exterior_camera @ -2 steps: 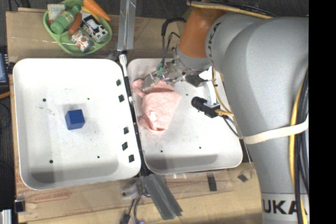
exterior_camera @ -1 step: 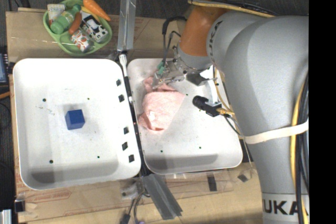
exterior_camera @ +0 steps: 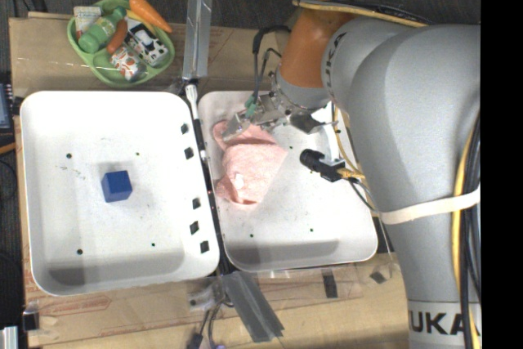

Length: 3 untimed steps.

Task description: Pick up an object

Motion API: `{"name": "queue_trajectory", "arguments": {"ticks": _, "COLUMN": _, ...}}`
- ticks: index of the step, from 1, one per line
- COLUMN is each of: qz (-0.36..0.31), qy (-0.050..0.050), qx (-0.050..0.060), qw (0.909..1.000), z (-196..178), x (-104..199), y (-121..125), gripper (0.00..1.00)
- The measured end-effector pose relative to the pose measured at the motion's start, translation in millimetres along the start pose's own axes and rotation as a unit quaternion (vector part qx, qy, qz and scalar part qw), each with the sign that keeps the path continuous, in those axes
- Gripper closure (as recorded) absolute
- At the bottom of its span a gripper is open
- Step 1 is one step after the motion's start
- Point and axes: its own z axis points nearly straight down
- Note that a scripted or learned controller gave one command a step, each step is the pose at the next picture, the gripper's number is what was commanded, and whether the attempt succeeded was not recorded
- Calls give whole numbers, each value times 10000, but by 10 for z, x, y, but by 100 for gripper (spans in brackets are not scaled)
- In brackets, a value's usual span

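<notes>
A pink cloth (exterior_camera: 248, 163) lies crumpled in the left part of the right bin (exterior_camera: 327, 237). My gripper (exterior_camera: 249, 114) is low at the far end of that bin, right at the cloth's upper edge, with the grey arm and orange band (exterior_camera: 306, 49) behind it. A blue cube (exterior_camera: 117, 185) rests alone in the left bin (exterior_camera: 49, 257), well away from the gripper. The arm's own body hides much of the right bin's far right side.
A green bowl (exterior_camera: 96, 66) with toy food, including an orange carrot, sits beyond the left bin. A metal divider post (exterior_camera: 196, 33) stands between the bins at the back. A black cable connector (exterior_camera: 323, 163) hangs over the right bin.
</notes>
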Motion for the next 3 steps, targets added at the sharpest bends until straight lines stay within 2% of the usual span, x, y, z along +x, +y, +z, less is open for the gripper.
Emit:
{"name": "queue_trajectory", "arguments": {"ticks": 1, "qz": 935, "qy": -13, "qx": -31, "qw": 9956, "z": -14, "x": -78, "y": -21, "gripper": 0}}
{"name": "queue_trajectory", "arguments": {"ticks": 2, "qz": 429, "qy": 2, "qx": -16, "qw": 9991, "z": 62, "x": 115, "y": 20, "gripper": 0}}
{"name": "queue_trajectory", "arguments": {"ticks": 3, "qz": -283, "qy": -13, "qx": -27, "qw": 9996, "z": -154, "x": -33, "y": -8, "gripper": 0}}
